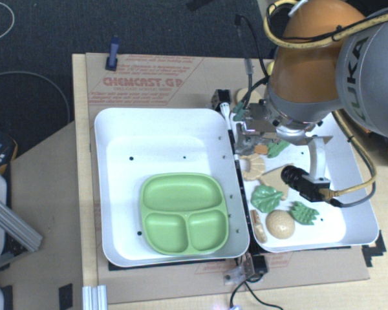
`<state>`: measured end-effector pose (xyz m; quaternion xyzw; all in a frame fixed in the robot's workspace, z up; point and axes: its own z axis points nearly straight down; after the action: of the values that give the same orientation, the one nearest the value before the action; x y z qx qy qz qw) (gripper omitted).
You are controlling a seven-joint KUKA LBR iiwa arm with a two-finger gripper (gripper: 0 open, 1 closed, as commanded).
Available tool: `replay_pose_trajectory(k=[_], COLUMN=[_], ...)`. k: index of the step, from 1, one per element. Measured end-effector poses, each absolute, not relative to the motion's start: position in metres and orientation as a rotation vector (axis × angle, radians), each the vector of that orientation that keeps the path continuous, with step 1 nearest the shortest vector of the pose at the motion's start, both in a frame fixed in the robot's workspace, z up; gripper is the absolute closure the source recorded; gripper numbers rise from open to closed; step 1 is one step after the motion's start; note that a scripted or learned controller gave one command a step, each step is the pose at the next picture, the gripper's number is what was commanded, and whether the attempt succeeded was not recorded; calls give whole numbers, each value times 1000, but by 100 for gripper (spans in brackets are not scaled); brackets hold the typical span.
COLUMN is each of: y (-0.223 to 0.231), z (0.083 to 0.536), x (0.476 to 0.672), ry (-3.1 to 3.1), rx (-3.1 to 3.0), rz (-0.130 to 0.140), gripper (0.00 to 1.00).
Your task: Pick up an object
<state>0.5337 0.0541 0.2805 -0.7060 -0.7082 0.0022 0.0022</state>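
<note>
The right white bin (349, 234) holds several small toy items. A green leafy piece (266, 197) lies near its middle and a second one (305, 213) sits to its right. A tan round item (280, 225) rests at the front, and a pale strip (257, 225) lies along the bin's left wall. A beige lump (253, 167) lies close to that wall. An orange bit (261, 150) and a green piece (278, 148) lie just under the arm. My gripper (264, 139) hangs low over the bin's back left part, mostly hidden by the grey and orange wrist (307, 50).
The left white bin (116, 141) carries a green three-part plate (183, 213). A black cable fitting (301, 181) with a yellow cable hangs from the arm over the right bin. Cardboard (142, 76) lies behind the bins.
</note>
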Motion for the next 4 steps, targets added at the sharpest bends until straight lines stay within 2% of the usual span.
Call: replay_pose_trajectory(k=[1, 2, 3, 4], y=[102, 104, 125, 125], z=[363, 475, 347, 364], x=[478, 480, 478, 480], ry=[-2232, -2230, -2217, -2222], rx=[-2214, -2225, -2216, -2222], rz=[-14, -22, 19, -3], gripper=[100, 100, 100, 100])
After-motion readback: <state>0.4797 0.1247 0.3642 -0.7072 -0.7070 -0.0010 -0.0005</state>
